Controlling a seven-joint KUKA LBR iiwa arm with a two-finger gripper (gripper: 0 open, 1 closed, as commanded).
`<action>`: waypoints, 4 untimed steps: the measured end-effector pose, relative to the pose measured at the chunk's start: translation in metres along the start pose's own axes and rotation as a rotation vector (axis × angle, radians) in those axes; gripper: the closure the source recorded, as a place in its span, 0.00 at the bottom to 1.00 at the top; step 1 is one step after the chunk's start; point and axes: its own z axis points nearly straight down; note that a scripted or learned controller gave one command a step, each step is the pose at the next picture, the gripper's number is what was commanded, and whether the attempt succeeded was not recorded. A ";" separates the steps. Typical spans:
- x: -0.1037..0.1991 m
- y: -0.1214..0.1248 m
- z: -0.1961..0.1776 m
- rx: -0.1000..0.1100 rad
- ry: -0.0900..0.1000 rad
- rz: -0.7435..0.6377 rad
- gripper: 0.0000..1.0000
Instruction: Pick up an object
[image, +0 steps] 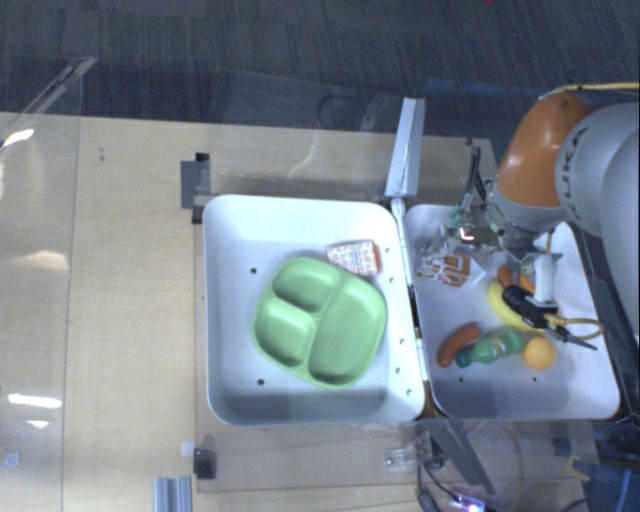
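My gripper (466, 233) hangs over the far left part of the right bin (590, 395), just above a small white and orange packet (447, 267). Nothing shows between it and the packet. Closer to the front of that bin lie a yellow banana (503, 304), a red-orange sausage (457, 344), a green bottle (493, 348) on its side and a small orange ball (539, 353). A small orange piece (505, 276) sits beside the banana's far end. The grey arm with its orange band (535, 150) covers the bin's far right corner.
The left bin (230, 300) holds a green divided plate (321, 322) and a red and white packet (355, 257) at the plate's far edge. A metal rail (405, 150) rises behind the wall between the two bins.
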 end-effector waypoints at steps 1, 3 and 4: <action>0.011 0.033 0.015 -0.005 -0.002 -0.065 0.00; 0.009 0.017 0.014 -0.017 -0.005 0.074 0.00; 0.012 0.002 0.012 -0.022 -0.005 -0.094 0.00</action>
